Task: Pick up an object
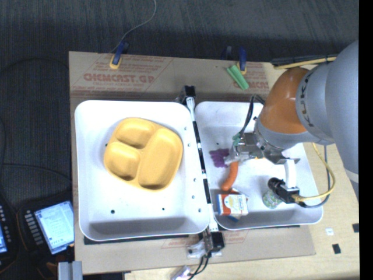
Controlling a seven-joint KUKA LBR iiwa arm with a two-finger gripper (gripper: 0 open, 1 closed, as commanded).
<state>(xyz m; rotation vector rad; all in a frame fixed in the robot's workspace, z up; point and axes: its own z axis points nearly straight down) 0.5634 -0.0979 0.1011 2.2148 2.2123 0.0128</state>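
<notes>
End effector (242, 151): low in right bin (303, 214), finger state impossible to tell.
Nearest object: orange carrot (231, 176), just below, beside purple piece (219, 156).
Others: small carton (232, 205); yellow tray (143, 152), left bin (87, 214).
Progress: nothing lifted; grasp and raise outstanding.

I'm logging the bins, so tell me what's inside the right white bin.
The right white bin holds an orange carrot-shaped toy, a small purple piece, a little orange-and-white carton and a clear round item. The grey arm covers the bin's far right part.
</notes>
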